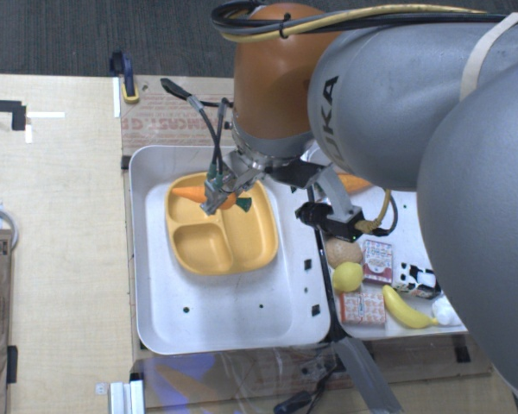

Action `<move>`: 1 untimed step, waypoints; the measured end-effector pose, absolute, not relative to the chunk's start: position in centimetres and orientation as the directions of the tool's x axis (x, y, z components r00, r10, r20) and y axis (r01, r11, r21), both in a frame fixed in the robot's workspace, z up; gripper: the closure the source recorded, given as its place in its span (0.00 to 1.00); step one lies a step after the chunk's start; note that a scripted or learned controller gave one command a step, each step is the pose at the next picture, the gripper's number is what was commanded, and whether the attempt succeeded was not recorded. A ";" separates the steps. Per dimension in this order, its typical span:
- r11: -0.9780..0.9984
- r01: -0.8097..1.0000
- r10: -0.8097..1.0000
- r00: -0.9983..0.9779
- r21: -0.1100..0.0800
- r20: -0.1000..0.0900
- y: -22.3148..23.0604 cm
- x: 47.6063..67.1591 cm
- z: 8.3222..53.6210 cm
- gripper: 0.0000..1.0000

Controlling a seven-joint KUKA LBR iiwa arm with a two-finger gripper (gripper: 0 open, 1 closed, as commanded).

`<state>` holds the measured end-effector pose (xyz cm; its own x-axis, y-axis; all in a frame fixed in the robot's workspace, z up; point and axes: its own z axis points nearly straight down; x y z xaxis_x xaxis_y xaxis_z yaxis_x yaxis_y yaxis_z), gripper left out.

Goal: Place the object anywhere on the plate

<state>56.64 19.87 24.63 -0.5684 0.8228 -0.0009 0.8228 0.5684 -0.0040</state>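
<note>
Hovering my tool over the yellow plate, I pinch the carrot between my fingers, its orange body lying over the plate's upper compartment and its green top just right of the tool. To do this well, I should lower until the carrot rests on the plate, then part the fingers gently. Beyond the plate, the right bin holds a lemon and banana.

I see even, bright overhead light with soft shadows. The arm looms large and slightly soft at upper right; glare washes the plastic sheet along the bottom edge.
</note>
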 end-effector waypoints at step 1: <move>0.568 0.823 0.823 -0.568 -0.004 -0.001 19.8 56.6 24.6 0.00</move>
